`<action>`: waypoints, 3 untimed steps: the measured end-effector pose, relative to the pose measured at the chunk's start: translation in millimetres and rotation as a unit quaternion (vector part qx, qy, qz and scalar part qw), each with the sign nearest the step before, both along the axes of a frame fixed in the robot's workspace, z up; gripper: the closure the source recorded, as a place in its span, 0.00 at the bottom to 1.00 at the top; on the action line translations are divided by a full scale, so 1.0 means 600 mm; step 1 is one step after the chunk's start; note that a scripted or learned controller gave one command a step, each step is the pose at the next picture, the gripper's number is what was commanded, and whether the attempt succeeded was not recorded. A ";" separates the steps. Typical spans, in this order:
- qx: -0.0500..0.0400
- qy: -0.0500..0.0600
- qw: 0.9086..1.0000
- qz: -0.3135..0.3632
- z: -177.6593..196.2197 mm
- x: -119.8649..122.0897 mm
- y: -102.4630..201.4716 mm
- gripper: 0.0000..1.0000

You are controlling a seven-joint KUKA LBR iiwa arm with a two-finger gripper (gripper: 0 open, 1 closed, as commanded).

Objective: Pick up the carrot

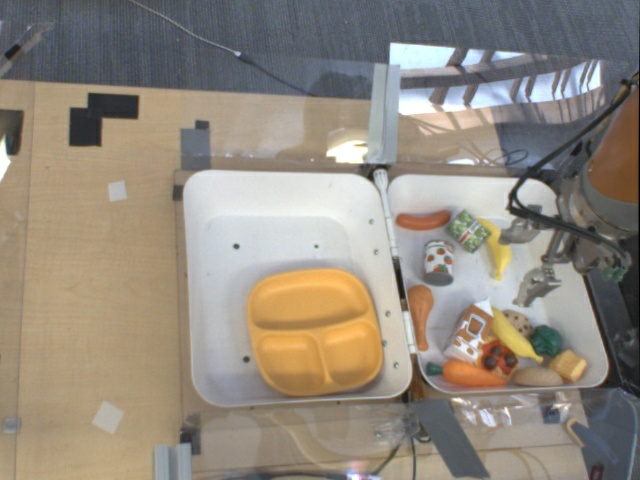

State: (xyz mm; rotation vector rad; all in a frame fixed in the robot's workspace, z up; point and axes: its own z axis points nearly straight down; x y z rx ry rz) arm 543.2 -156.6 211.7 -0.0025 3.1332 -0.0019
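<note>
Carrot (473,374) not yet grasped.
Hand (530,263) open, empty, at carrot's 1 o'clock; crowding neighbours risk a wrong pick.

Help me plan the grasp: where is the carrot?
The carrot lies along the right bin's near edge, left of centre, just below the small carton.

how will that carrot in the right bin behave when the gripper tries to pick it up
The carrot looks like a smooth, tapered toy, so it is probably stiff and light but may slip or roll out of a pinch. It lies against the right bin front wall, crowded by the banana, so neighbours will likely get nudged.
</note>
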 end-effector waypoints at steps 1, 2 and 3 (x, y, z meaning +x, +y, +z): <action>0.000 -0.002 0.999 -0.033 -0.182 -0.014 -0.014 0.00; 0.001 -0.004 0.991 -0.131 -0.203 -0.072 0.047 0.00; 0.000 -0.008 0.985 -0.173 -0.201 -0.082 0.082 0.00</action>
